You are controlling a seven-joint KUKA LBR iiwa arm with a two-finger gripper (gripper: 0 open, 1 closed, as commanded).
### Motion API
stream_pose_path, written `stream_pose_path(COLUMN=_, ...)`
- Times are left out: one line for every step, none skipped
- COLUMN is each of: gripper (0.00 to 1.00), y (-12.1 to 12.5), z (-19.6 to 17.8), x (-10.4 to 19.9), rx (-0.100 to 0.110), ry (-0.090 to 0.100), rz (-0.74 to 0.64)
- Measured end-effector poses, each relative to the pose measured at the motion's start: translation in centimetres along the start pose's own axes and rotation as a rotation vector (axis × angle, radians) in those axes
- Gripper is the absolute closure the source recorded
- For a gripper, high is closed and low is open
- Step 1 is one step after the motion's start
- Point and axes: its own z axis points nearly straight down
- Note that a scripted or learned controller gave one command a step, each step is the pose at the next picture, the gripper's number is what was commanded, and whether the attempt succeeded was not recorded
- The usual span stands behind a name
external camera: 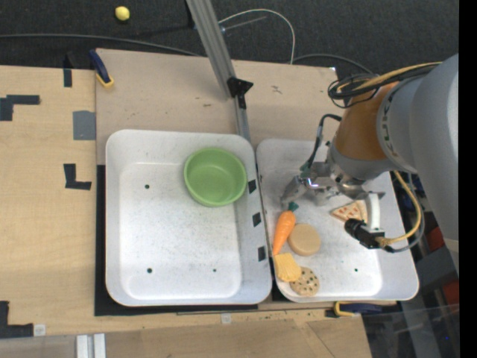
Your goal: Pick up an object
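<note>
In the right bin (387, 278) lie an orange carrot (283, 232), a round tan disc (304, 240), a yellow block (286, 268), a speckled cookie (306, 283) and a pizza slice (349, 212). My gripper (299, 191) hangs low over the bin's upper left part, just above the carrot's green top end. Its tips are dark and small against the bin floor. I see no object lifted off the floor. A green bowl (215, 176) sits upright in the left bin (123, 215), near its upper right corner.
The grey arm with its orange band (365, 136) reaches in from the right, with cables looping over the right bin's edge. A metal pole (216, 43) slants down to the divider between the bins. A small yellow ball (122, 13) lies far off at the top left.
</note>
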Motion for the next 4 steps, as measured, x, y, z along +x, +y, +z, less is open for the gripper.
stream_pose_path(gripper=1.0, y=0.1, z=-1.4, x=0.0, rx=-0.004, ry=0.0, rz=-0.001)
stream_pose_path(gripper=1.0, y=-0.1, z=-6.1, x=-0.8, rx=-0.01, ry=-0.001, rz=0.001)
stream_pose_path(gripper=1.0, y=0.3, z=-12.3, x=-1.4, rx=-0.014, ry=-0.002, rz=0.001)
stream_pose_path(gripper=1.0, y=0.3, z=-13.8, x=-1.4, rx=-0.008, ry=0.0, rz=0.001)
